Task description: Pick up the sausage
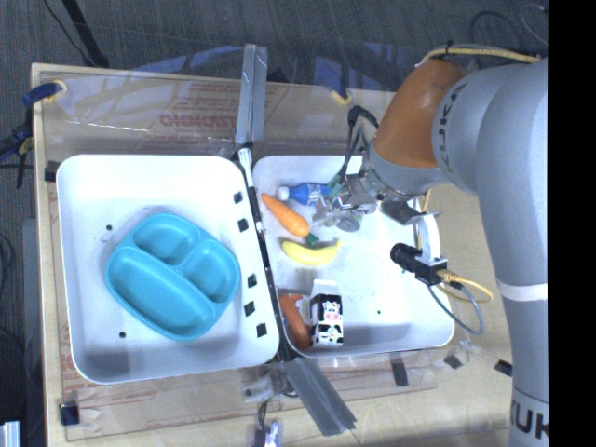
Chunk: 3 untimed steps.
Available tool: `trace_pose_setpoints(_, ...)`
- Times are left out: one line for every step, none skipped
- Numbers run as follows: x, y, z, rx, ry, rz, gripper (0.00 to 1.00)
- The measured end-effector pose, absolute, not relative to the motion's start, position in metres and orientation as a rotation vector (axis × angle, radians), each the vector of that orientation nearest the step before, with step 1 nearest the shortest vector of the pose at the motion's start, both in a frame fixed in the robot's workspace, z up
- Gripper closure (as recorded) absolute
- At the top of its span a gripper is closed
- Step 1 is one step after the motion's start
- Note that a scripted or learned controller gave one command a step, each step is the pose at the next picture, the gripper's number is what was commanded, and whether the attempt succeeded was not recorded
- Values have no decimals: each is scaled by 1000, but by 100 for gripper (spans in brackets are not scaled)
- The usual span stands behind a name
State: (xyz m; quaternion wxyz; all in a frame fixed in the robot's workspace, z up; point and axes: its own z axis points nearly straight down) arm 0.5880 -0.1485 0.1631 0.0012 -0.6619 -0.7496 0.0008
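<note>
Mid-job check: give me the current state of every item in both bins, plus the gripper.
Reddish-brown sausage: lying in right bin's near left corner, ungripped.
Black-and-white cow-print carton: upright beside the sausage.
Yellow banana: lying flat mid-bin.
Orange carrot: lying flat, above the banana.
Blue-and-white bottle: on its side.
Blue three-compartment plate: flat in left bin.
Gripper: over the right bin's far side.

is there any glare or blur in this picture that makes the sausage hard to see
Camera view: the sausage lies in shadow at the right bin's near-left corner beside the milk carton, dim but recognisable; glare streaks the clear plastic sheet behind the bins; the gripper looks slightly soft.
</note>
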Motion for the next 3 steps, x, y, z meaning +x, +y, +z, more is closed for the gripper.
trace_pose_setpoints(564,-168,93,-2089,-2349,-1,100)
trace_pose_setpoints(592,-181,230,-2089,-2348,0,100)
trace_pose_setpoints(544,-185,138,-2362,-2065,5,100)
